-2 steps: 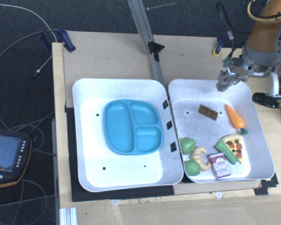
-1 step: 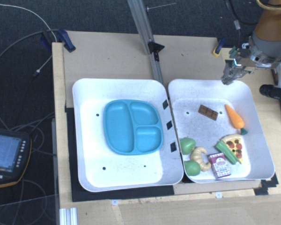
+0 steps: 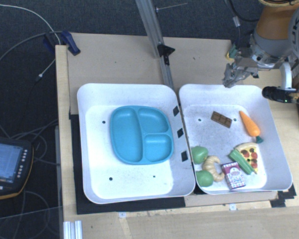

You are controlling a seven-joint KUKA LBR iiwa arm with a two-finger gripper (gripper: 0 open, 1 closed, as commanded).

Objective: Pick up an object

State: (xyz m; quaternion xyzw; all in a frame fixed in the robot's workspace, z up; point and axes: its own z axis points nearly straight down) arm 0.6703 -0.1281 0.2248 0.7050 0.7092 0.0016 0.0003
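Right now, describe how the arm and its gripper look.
The arm is grey with a broad orange band above the wrist. A dark cable runs beside it. The gripper is a small grey metal assembly below the wrist.

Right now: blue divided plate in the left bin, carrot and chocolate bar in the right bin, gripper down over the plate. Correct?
Not quite. The camera view shows the gripper over the far rim of the right bin, not the blue divided plate. The plate is in the left bin; carrot and chocolate bar are in the right bin.
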